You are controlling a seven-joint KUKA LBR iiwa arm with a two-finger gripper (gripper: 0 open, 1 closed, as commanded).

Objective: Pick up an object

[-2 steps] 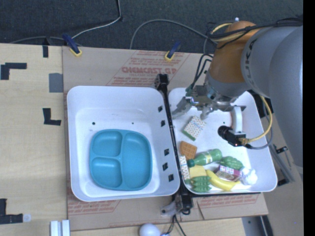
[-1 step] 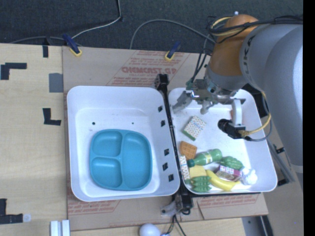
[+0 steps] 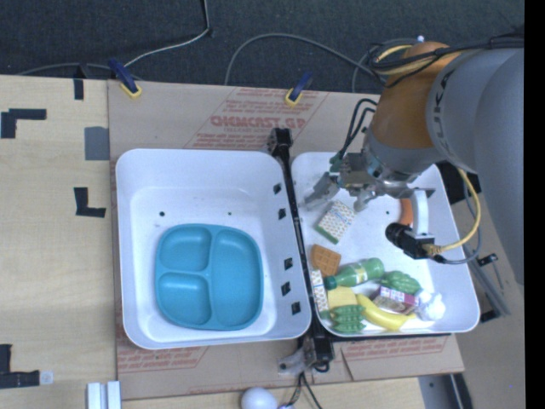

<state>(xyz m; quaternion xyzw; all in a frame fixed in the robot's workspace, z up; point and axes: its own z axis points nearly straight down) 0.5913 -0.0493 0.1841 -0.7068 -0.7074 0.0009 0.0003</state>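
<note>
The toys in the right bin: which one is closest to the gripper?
The small pale checked packet, lying just below the gripper. The other toys are heaped further away, toward the bin's near edge.

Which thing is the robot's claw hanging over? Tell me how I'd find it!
Look in the right white bin, the one crowded with toy food. Near its top, just under the gripper, lies a small pale packet with a green checked pattern. It sits apart from the pile lower down, and the square tan cracker below it is plain, not checked.
</note>
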